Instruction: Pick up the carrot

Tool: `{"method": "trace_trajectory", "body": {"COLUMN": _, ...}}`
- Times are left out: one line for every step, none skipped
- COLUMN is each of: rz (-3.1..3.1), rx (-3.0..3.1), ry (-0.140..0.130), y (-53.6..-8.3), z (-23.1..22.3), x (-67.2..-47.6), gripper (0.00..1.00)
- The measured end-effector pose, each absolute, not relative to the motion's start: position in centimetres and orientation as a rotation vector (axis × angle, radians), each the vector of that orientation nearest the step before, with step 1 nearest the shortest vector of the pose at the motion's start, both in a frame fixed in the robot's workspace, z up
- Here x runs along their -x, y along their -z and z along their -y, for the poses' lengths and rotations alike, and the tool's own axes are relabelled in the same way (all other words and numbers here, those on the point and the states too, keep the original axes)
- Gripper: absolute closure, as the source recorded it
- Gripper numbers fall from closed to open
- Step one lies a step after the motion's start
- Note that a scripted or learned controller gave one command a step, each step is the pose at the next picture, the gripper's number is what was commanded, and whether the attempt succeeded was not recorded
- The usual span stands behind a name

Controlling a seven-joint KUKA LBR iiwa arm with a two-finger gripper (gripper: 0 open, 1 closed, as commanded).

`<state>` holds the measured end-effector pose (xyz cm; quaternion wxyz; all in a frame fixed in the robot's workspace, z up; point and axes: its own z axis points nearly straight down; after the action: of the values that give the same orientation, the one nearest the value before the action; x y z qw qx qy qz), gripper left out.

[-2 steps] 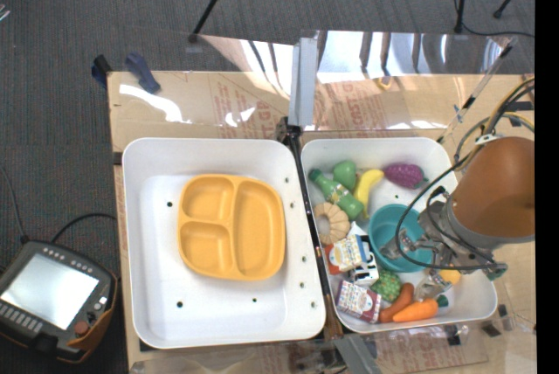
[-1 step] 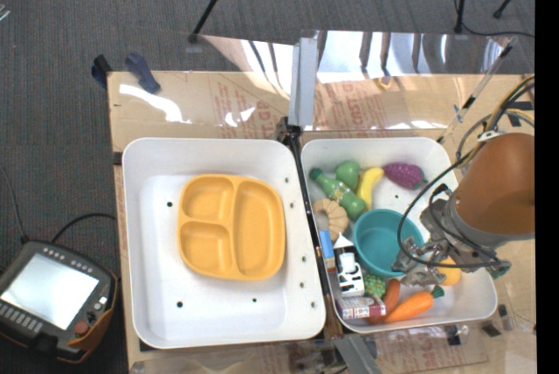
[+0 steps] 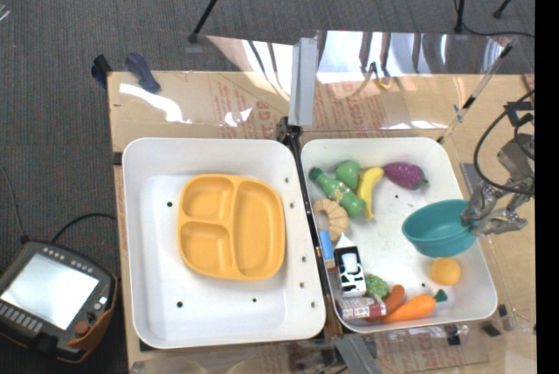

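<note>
Nearest cam, at the bottom edge of the right bin: carrot, lying on its side at approx 6 o'clock in that bin, orange body w/ green end pointing to 3 o'clock. A 2nd, smaller carrot lies just beside it at its 10 o'clock, tilted. Small red-label box sits at 9 o'clock of both, w/ a green bumpy item above it.

Orange ball sits near the carrot, at its 1 o'clock. Teal bowl is further up, approx 3 o'clock in the bin.

Gripper is at the bin's right wall, its tip touching or overlapping the teal bowl's rim at the bowl's 3 o'clock. Can't tell whether the pincer is spread or closed, or whether it has anything. It's well apart from the carrot.

Upper part of the right bin: green bottle, green pear-like fruit, banana, purple eggplant. Black/white tagged block lies along the left wall.

Left bin holds a yellow divided plate at centre.
</note>
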<state>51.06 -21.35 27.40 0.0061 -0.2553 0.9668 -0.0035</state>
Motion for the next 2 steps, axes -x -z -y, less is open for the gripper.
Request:
{"method": "trace_trajectory", "body": {"rz": -3.014, "rx": 0.901, "ry": -0.013, "y": -20.3, "z": 21.1, "x": -49.7, "gripper": 1.00}}
{"method": "trace_trajectory", "body": {"rz": -3.008, "rx": 0.871, "ry": 0.005, "y": -29.5, "z": 21.2, "x": -56.1, "gripper": 1.00}}
